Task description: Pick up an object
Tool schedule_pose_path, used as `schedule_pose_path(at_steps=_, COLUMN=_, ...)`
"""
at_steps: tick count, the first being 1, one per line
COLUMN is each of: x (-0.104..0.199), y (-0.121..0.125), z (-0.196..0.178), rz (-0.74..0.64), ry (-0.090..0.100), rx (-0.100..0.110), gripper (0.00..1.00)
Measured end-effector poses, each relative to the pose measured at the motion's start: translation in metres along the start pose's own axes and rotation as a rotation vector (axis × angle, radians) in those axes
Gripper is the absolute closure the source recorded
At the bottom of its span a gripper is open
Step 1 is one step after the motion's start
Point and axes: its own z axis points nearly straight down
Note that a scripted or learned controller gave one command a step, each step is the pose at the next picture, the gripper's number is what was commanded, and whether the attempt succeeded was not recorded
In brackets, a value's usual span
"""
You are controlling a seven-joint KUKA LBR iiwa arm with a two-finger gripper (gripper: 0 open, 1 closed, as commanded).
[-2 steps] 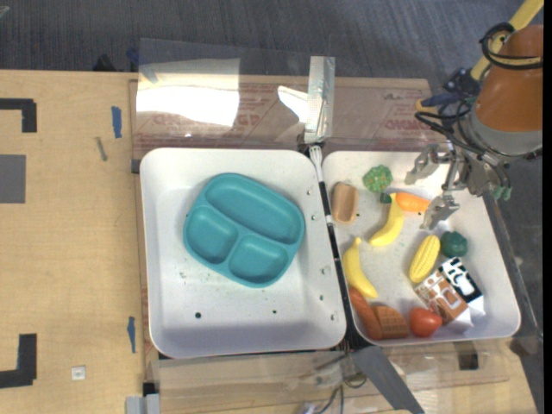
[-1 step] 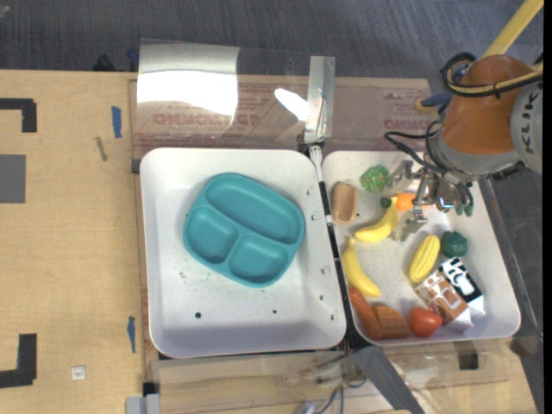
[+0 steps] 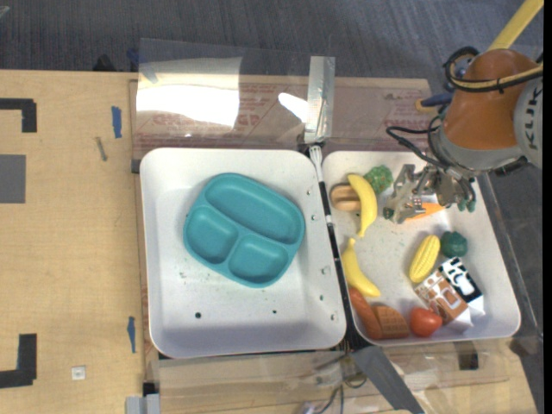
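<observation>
Orange and grey, the single arm (image 3: 487, 102) is reaching in from the right over the far part of the right white bin (image 3: 504, 274), with its metal end effector (image 3: 424, 192) hanging low over the bin floor. Something small and orange is showing just beside its fingertips, but I cannot tell whether the end effector is apart, together, or clamped on anything.

Several toy foods are lying in that right bin: a curved yellow banana (image 3: 365, 202) is resting against a tan bread roll (image 3: 344, 198), with a green broccoli floret (image 3: 379, 178) near them. A second yellow banana (image 3: 355, 271) is lying along the bin's left wall. A short yellow corn cob (image 3: 423, 258) is sitting near the middle, a dark green vegetable (image 3: 454, 244) just beside it. At the near edge, a red tomato (image 3: 424, 322) is touching a printed packet (image 3: 448, 290).

A teal divided plastic plate (image 3: 245, 228) is lying in the left white bin (image 3: 164, 257) on the wooden tabletop (image 3: 60, 248).
</observation>
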Motion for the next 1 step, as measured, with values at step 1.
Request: schedule_pose_path(at_steps=1, x=0.0014, y=0.1014, z=-0.0827, rz=-0.026, ry=0.0, rx=-0.005, gripper=1.0)
